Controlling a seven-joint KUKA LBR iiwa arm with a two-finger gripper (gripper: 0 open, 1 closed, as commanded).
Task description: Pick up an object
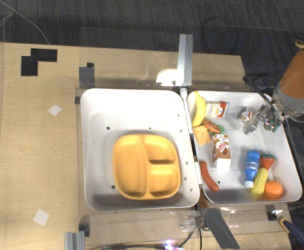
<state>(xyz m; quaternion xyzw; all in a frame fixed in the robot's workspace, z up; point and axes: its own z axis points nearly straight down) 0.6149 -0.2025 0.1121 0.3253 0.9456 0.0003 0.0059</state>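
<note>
Well off to the end effector's [257, 120] left, the left bin [97, 139] holds a yellow divided plate [146, 165]. Both bins sit on the pale wooden bench [32, 155]. A metal post [185, 61] stands up and left of the end effector, behind where the bins meet.

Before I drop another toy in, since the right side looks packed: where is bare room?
Left bin: bare floor all around the yellow divided plate, widest along the top and left walls. Right bin: crowded; small gaps only between the milk carton and blue bottle, and below the gripper.
</note>
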